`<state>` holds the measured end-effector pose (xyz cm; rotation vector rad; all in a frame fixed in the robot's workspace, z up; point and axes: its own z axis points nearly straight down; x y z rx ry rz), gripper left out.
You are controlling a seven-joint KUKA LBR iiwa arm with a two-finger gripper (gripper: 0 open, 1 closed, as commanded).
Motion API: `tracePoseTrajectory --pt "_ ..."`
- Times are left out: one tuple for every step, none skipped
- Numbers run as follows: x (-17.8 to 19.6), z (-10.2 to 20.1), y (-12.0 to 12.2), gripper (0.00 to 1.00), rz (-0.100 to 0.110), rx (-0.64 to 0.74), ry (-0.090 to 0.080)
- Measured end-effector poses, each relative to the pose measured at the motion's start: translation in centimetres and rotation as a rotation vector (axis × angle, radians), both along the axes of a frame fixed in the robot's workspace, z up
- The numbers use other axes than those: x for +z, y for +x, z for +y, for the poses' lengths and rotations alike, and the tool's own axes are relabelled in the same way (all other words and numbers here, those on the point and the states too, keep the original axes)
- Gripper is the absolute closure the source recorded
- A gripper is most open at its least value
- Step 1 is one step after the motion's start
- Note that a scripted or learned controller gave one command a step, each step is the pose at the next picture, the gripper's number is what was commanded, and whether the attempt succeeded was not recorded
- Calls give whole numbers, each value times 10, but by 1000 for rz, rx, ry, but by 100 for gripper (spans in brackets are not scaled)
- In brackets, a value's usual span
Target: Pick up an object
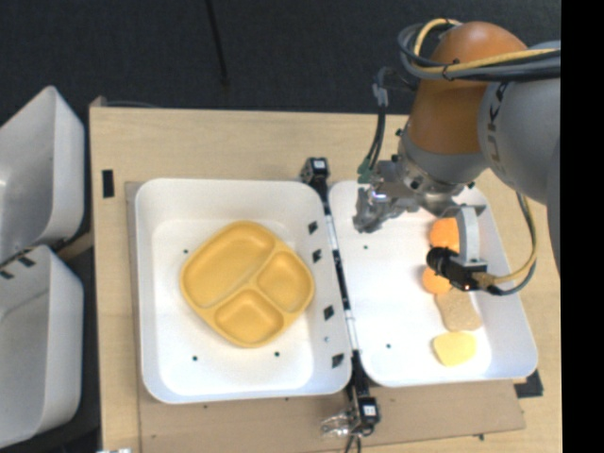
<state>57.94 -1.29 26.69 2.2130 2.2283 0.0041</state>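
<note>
Over the right bin (396, 347), at its far left corner, the hand (370, 213) hung low; whether it stood open or closed could not be told. Nothing was seen in its grasp. Candidate objects lay along that bin's right side: an orange piece (444, 232), a tan slice (461, 312) and a yellow piece (455, 349) nearest. A yellow divided plate (247, 282) sat in the left bin (160, 366). By my judgement, the pick remained undone; approach and grasp were left.
</note>
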Motion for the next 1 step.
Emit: tracePoseTrajectory --pt "-13 48 13 100 2 -1 -1"
